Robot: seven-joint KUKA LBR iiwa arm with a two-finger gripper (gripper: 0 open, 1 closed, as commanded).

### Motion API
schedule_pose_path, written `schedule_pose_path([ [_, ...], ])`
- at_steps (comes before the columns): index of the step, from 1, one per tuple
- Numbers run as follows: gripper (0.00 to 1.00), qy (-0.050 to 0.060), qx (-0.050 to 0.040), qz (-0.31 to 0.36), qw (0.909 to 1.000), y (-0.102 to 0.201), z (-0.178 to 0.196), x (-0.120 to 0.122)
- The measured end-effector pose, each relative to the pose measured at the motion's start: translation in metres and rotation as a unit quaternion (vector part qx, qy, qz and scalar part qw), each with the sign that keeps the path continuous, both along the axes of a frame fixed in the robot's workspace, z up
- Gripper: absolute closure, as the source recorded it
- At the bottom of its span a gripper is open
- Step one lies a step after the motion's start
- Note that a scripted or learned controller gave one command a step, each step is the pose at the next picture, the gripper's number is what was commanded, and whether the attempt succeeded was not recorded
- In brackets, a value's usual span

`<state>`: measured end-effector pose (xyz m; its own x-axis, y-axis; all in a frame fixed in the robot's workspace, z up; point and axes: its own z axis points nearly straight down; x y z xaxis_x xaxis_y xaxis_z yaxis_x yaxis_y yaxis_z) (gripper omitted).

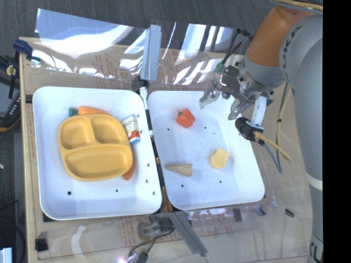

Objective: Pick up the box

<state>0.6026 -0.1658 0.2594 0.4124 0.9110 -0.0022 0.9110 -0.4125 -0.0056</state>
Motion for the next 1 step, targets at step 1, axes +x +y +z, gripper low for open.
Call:
schedule_pose_path([
  [1, 0.0, -0.002, 0.0005, 0.03, 0.9996, -0.0168, -0.023, 0.0347],
])
